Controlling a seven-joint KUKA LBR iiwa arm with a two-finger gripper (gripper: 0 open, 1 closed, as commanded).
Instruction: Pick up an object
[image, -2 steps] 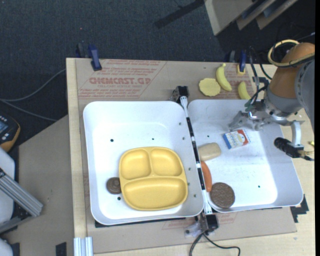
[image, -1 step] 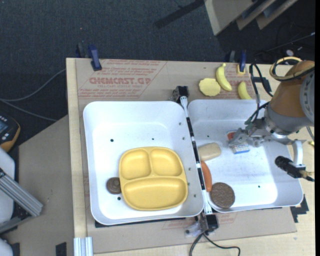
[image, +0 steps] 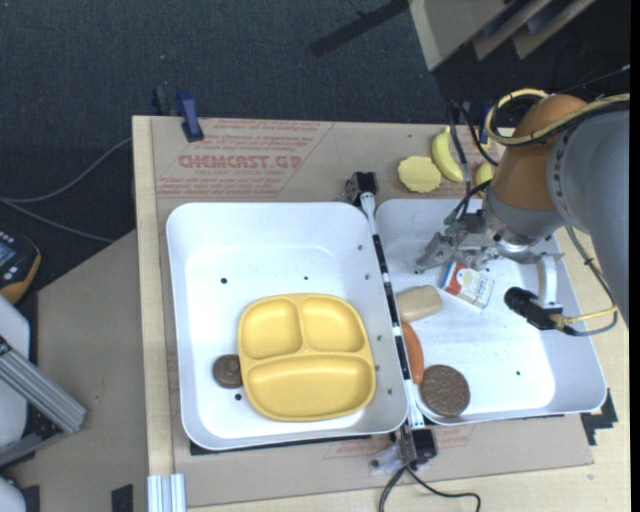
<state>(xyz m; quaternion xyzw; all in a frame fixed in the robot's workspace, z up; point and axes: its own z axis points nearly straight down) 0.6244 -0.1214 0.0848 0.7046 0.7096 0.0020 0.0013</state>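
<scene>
Clearly the jaws hang low in the right bin, but I cannot tell how far they are open or whether they grip anything. Just beside them lies a small carton, probably light, stiff and easy to crush, so its short sides seem best to pinch.

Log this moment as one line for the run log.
end effector: over right bin, above small carton | grasp: cannot tell | left bin: yellow tray, brown disc
</scene>
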